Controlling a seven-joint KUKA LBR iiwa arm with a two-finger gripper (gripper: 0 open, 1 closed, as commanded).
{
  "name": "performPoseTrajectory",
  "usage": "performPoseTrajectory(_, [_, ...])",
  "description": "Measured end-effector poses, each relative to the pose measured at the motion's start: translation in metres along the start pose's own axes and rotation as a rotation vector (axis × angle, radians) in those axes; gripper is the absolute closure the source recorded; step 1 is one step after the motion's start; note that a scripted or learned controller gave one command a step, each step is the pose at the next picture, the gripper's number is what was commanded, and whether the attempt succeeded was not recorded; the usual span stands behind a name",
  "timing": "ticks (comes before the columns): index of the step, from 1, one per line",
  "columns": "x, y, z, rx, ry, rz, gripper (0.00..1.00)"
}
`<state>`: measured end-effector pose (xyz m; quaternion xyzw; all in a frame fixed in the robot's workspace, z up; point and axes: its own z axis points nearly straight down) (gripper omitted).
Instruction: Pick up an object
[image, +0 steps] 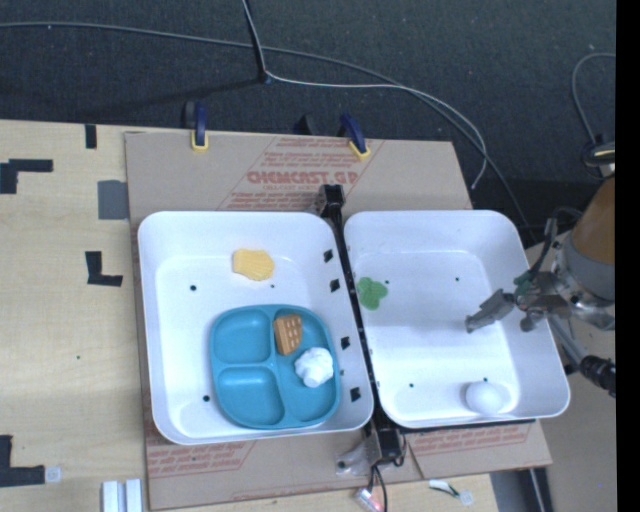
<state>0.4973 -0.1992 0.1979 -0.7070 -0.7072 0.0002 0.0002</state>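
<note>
My gripper (498, 321) hangs over the right side of the right bin (430, 225), reaching in from the right. Its fingers stand apart, open, with nothing between them. One finger (482, 313) stretches toward the bin's middle. A small green object (372, 292) lies near this bin's left wall, well left of the gripper. A white ball (486, 396) rests in the bin's front right corner, below the gripper.
The left bin (165, 300) holds a blue divided plate (240, 385) bearing a brown waffle-like piece (288, 333) and a white lump (315, 367). A yellow piece (254, 264) lies behind the plate. Black clips join the bins along the middle.
</note>
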Motion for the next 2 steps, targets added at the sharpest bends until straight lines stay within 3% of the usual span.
performPoseTrajectory(1, [0.072,-0.002,-0.065,-0.006,0.0,-0.007,0.0])
performPoseTrajectory(2, [0.102,0.089,-0.101,-0.004,0.0,-0.004,0.0])
